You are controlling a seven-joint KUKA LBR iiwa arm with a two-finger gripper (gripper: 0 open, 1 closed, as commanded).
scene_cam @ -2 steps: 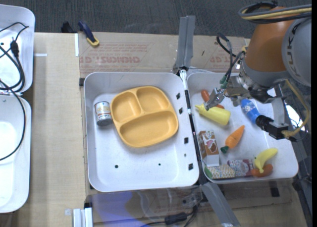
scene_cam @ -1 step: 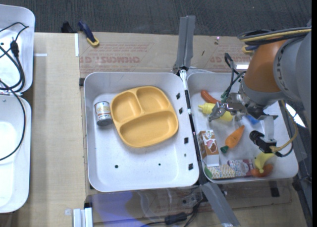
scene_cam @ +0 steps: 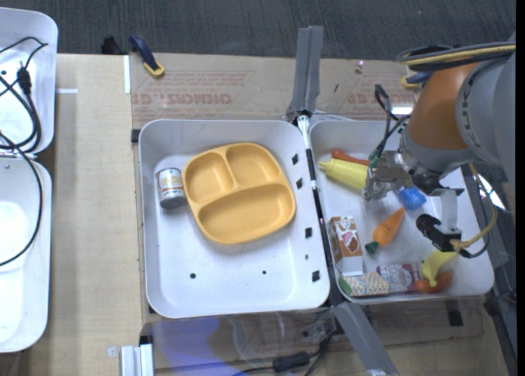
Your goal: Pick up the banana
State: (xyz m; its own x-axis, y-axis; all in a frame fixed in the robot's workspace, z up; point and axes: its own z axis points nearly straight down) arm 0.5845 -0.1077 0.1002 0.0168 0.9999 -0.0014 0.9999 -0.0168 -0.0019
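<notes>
- Banana (scene_cam: 344, 172) lies in the upper left part of the right bin (scene_cam: 354, 131), close to the wall shared with the other bin, its narrow tip pointing left.
- Gripper (scene_cam: 375, 190) hangs just beside the banana's right end; I cannot tell whether it is released or clenched, or whether it touches the fruit.
- An orange stick (scene_cam: 350, 157) lies right behind the banana, along its upper side.
- A blue piece (scene_cam: 411, 198) sits under the wrist, and a carrot (scene_cam: 388, 228) lies tilted just below it.
- A small carton (scene_cam: 346, 243) lies by the left wall, and a flat packet (scene_cam: 379, 279) lies along the near wall.
- A yellow-green piece (scene_cam: 440, 263) rests in the near right corner.
- The left bin (scene_cam: 164, 288) holds a yellow divided plate (scene_cam: 239, 192) with a tin can (scene_cam: 171, 187) touching its left edge.
- A blue-and-yellow clamp (scene_cam: 146, 56) lies on the worktop (scene_cam: 90, 161) beyond the bins.
</notes>
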